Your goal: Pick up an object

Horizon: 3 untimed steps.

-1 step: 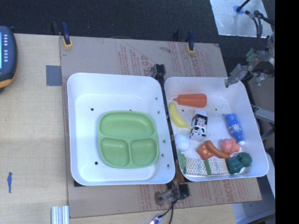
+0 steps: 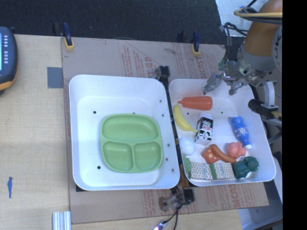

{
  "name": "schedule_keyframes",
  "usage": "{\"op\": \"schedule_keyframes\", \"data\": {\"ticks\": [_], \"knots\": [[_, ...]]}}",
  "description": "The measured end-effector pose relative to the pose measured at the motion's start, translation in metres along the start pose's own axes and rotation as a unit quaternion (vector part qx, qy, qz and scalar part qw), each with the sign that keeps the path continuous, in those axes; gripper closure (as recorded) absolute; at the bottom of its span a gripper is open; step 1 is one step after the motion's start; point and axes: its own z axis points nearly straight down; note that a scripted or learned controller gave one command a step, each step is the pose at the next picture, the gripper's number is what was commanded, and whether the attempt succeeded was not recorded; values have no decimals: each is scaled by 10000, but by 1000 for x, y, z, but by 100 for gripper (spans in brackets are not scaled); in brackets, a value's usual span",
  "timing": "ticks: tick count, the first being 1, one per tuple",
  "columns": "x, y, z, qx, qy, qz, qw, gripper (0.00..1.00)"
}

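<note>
We see a light wood table (image 2: 33,143) w/ a cardboard sheet (image 2: 120,56) clamped on it, dark floor behind. Two white bins sit side by side on the cardboard. The tool (image 2: 222,84) hangs over the far edge of the right bin (image 2: 265,143), fingers spread apart, nothing between them.

Just below the tool lies an orange-red bottle (image 2: 195,102) on its side. Further toward us and a bit left of the tool: a yellow banana (image 2: 181,119), then a small black-and-white cow-print carton (image 2: 205,130), touching or nearly touching the banana. A white ball-like item (image 2: 188,148) sits below the banana. Below-right of the tool: a blue bottle (image 2: 239,130), a pink item (image 2: 235,150), an orange-red toy piece (image 2: 216,154), a dark green broccoli-like lump (image 2: 246,166). A patterned flat packet (image 2: 208,171) lies along the near rim.

Well left of the tool, the left bin (image 2: 86,95) holds a green 3-compartment plate (image 2: 131,143). A blue-and-yellow device (image 2: 7,56) sits at the table's far left.
</note>
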Motion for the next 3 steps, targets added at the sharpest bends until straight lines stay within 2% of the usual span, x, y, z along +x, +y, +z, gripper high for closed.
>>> {"op": "schedule_keyframes", "data": {"ticks": [1,2,3], "knots": [[29,-55,96,38,12,29,10000,0],[32,0,93,22,-5,12,10000,0],[35,1,93,40,-11,28,10000,0]]}}
